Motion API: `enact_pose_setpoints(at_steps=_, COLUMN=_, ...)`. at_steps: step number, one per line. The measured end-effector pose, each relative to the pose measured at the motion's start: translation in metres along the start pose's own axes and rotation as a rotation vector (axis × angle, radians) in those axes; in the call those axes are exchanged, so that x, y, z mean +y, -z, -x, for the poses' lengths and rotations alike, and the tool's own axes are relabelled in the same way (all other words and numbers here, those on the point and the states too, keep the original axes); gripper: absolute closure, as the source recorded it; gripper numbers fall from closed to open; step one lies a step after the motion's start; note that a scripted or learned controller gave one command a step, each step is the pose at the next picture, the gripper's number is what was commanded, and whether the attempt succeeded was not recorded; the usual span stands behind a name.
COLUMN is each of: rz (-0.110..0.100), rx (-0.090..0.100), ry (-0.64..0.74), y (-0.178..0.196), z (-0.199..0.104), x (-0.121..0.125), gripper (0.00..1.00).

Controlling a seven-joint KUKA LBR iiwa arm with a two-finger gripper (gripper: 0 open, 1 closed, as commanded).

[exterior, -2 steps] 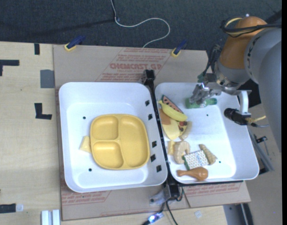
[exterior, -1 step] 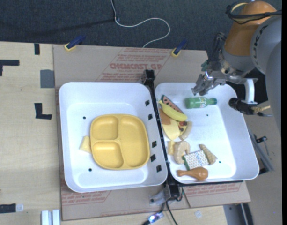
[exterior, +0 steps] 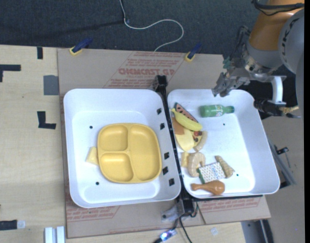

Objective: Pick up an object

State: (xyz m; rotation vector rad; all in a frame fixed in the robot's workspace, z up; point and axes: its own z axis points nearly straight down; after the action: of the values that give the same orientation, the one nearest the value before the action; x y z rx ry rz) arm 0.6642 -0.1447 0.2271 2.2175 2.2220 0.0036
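While my end effector (exterior: 221, 87), its state unclear to me, hangs by the right bin's (exterior: 256, 135) rim, I should centre over the bottle (exterior: 216, 110) before descending.

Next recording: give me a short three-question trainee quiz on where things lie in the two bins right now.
1. True or false: the yellow plate lies in the left bin.
2. Which thing lies nearest the gripper? A. green bottle B. drumstick C. banana
3. Fill in: the drumstick lies by the right bin's ____ edge in the camera view.

Key: 1 true. 2 A. 3 bottom.
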Motion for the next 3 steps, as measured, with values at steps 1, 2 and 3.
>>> enact_pose_setpoints(at_steps=1, rz=-0.008, rx=0.001, ry=0.001, y=-0.007, z=-0.040, x=-0.044, gripper=1.00)
enact_pose_setpoints(at_steps=2, rz=-0.007, rx=0.002, ry=0.002, y=0.004, z=-0.081, x=-0.079, gripper=1.00)
enact_pose_setpoints(at_steps=3, rz=-0.008, rx=0.001, ry=0.003, y=0.008, z=-0.124, x=-0.121, gripper=1.00)
